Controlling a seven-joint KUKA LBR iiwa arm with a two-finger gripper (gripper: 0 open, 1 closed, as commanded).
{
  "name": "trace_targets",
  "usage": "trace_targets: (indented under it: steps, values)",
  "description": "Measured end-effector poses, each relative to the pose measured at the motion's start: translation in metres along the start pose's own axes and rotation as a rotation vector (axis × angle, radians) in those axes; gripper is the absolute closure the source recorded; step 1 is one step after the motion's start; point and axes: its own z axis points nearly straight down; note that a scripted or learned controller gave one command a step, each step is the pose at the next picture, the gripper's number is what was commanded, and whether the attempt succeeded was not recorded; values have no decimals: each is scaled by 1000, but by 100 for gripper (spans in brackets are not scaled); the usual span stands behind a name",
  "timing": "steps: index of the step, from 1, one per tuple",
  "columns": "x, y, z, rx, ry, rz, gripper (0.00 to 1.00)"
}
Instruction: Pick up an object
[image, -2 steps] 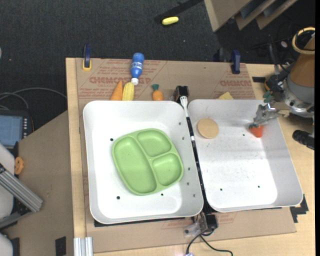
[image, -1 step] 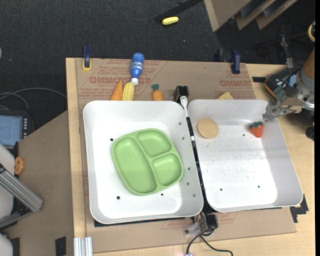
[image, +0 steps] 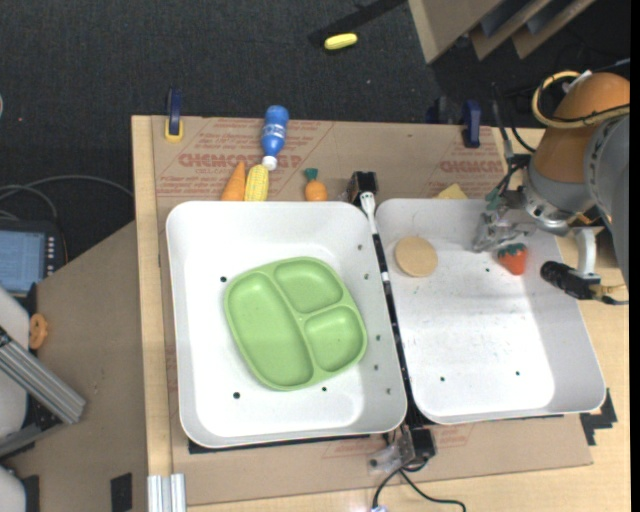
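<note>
The right bin (image: 500, 350) has bare floor across its middle and near half — easy passage. At its far end a tan disc (image: 416, 256) and a red toy (image: 513, 260) stand apart, the gripper (image: 497, 232) just beside the toy.

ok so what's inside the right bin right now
In the right bin: a tan round disc and a small red-orange toy directly under the hand, which covers part of the toy.

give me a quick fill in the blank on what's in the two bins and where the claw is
1. The divided plate in the left bin is ____ in colour.
2. That plate has ____ compartments.
3. The round tan disc lies in the ____ bin.
4. The claw is beside a small ____ object.

Missing words: green; three; right; red
</note>
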Motion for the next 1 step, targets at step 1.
trace_targets:
  steps: [1]
  values:
    - [-2,1,-19,-8,-4,2,100]
